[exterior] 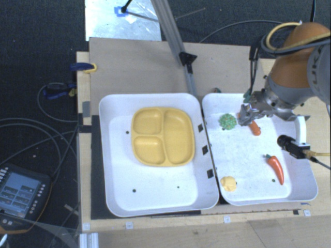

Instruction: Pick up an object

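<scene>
The pincer (248,115) hangs low at the right bin's (302,190) far edge — between a green broccoli piece (227,121) and an orange carrot-like piece (255,128); whether it is spread, I cannot tell.

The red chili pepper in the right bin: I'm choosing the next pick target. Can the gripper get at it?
Probably yes. The red chili pepper lies alone on bare bin floor in the right bin, nothing covering it, and the gripper sits in that bin.

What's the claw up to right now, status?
Claw low in right bin, beside green broccoli. Small orange piece just under it; grip unclear. Red pepper, yellow lump untouched.
</scene>
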{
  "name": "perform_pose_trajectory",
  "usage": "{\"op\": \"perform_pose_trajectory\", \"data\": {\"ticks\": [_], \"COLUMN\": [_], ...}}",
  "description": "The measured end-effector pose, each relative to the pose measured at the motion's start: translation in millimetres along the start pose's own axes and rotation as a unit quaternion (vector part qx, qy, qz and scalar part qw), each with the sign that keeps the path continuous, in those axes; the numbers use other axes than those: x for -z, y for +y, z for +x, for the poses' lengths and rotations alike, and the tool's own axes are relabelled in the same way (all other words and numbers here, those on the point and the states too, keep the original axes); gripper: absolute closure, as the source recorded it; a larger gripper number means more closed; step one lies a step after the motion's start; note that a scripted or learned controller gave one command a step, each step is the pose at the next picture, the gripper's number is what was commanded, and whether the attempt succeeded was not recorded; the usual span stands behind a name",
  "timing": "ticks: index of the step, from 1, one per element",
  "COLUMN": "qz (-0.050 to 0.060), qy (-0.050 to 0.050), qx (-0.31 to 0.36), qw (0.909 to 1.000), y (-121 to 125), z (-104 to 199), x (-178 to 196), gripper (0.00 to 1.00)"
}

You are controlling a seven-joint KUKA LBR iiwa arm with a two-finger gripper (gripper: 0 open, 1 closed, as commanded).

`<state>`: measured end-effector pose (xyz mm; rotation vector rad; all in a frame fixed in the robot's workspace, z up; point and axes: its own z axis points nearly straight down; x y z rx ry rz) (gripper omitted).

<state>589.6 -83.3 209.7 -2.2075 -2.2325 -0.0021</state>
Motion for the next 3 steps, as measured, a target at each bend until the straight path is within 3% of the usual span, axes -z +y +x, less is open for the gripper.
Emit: {"op": "perform_pose_trajectory", "data": {"ticks": [1,3], "qz": [0.0,-0.001], "qy": [0.0,0.0], "qx": [0.0,0.0], "qw": [1.0,1.0], "y": [-20.3,-24.6], "z": [50.6,151.3], "x": [8.0,20.5], "gripper": [1.0,1.0]}}
